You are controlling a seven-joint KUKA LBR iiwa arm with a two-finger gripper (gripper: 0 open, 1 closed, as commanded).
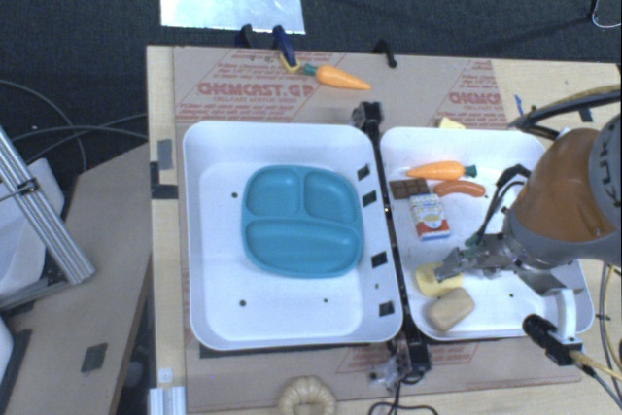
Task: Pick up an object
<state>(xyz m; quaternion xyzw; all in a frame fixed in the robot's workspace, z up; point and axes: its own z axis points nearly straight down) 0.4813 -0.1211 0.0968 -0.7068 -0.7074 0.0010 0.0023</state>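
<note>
The right bin (486, 143) holds an orange carrot (434, 170), a red-orange pepper-like piece (460, 190), a brown bar (407, 187), a small white and red box (430, 217), a yellow piece (431, 282) and a tan bread-like lump (450, 309). My gripper (455, 263) reaches in from the right, low over the bin floor. Its tip sits just above and to the right of the yellow piece, close to the tan lump. I see nothing lifted off the bin floor.
The left bin (209, 209) carries a blue divided plate (299, 220). A second carrot (335, 78) lies on the cardboard behind the bins. A pale ring-shaped object (306, 396) sits at the front edge. The divider (384, 228) runs between the bins.
</note>
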